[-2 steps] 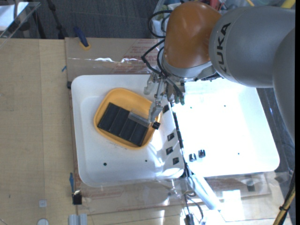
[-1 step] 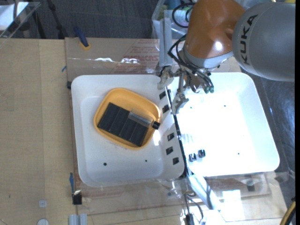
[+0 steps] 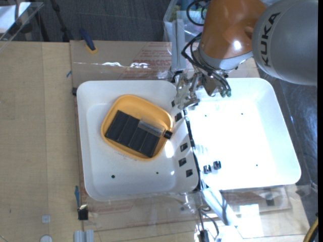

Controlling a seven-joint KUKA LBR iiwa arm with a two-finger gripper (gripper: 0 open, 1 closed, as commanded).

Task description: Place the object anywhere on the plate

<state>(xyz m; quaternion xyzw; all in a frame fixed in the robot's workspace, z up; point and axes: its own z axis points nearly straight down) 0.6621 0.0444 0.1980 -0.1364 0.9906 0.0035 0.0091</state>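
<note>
Dark flat object (image 3: 135,132) lying on yellow plate (image 3: 164,116) in left bin (image 3: 91,150) — end effector (image 3: 194,92) above, grip state unclear

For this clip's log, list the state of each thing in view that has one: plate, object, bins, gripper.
Yellow plate: lying flat in the left bin, slightly tilted in outline, upright.
Black object: resting flat on the plate, a grey piece across its right end.
Left bin: holds the plate.
Right bin: brightly lit, small dark marks on its floor.
Gripper: over the seam between the bins, apart from the object.
</note>
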